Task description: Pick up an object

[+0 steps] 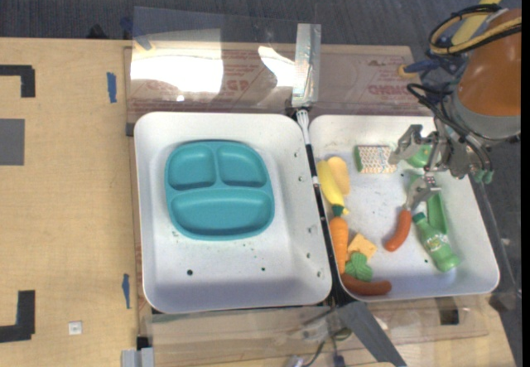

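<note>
Two shallow white bins sit side by side on the bench: the left bin carries a teal plastic divided plate, and the right bin holds the toy food. The grey arm with its orange band reaches in from the right, its gripper low over the far right part of that bin, just above a red toy sausage and beside a green plastic bottle; whether its fingers are spread or closed cannot be told. Along the bin's left wall lie a yellow toy banana, an orange toy carrot and a second red sausage.
</note>
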You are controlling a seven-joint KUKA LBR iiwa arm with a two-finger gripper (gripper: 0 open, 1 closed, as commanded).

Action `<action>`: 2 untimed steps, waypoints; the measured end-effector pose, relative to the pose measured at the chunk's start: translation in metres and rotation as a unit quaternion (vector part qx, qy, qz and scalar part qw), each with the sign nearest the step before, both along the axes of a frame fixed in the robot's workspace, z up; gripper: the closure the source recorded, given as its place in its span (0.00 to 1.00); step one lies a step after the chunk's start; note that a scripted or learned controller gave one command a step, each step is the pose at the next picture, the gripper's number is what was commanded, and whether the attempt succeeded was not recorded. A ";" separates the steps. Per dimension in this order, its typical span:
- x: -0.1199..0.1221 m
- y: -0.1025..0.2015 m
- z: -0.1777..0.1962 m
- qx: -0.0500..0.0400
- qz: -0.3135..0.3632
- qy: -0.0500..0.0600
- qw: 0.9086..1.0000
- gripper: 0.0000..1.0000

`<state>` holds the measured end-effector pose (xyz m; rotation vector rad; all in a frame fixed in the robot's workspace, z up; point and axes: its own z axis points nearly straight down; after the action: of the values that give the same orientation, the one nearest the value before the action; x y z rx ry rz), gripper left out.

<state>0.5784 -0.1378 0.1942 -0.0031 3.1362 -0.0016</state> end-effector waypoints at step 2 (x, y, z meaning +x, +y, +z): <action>-0.054 -0.022 -0.092 -0.002 0.013 -0.009 1.000 1.00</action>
<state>0.5241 -0.1601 0.1023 -0.0439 3.1171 -0.0078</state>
